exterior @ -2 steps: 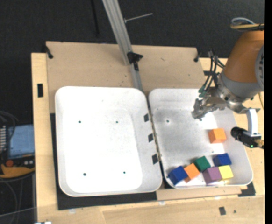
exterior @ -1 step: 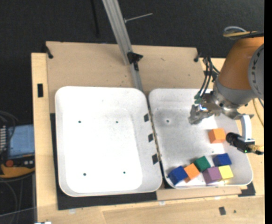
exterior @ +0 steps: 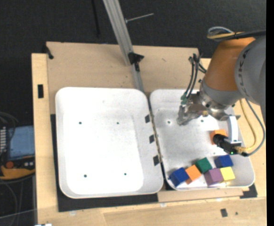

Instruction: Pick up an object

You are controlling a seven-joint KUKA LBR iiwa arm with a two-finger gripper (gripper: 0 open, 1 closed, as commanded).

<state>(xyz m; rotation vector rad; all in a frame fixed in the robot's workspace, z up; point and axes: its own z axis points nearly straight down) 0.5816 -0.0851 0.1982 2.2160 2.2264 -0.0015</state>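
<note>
Several small blocks lie along the front edge of the right bin (exterior: 174, 140): a blue block (exterior: 179, 176), an orange block (exterior: 193, 173), a green block (exterior: 203, 165), a purple block (exterior: 214, 176), a yellow block (exterior: 228, 173) and a second blue block (exterior: 223, 161). Another orange piece (exterior: 218, 138) sits near the bin's right wall, partly behind the arm's hardware. My gripper (exterior: 184, 117) hangs over the upper middle of the right bin, well behind the blocks. Nothing shows between its fingers.
The left bin (exterior: 104, 140) lies beside the right one. A slanted metal pole (exterior: 120, 29) rises from the back of the bench between the bins. The grey and orange arm (exterior: 231, 69) covers the right bin's back right corner.
</note>
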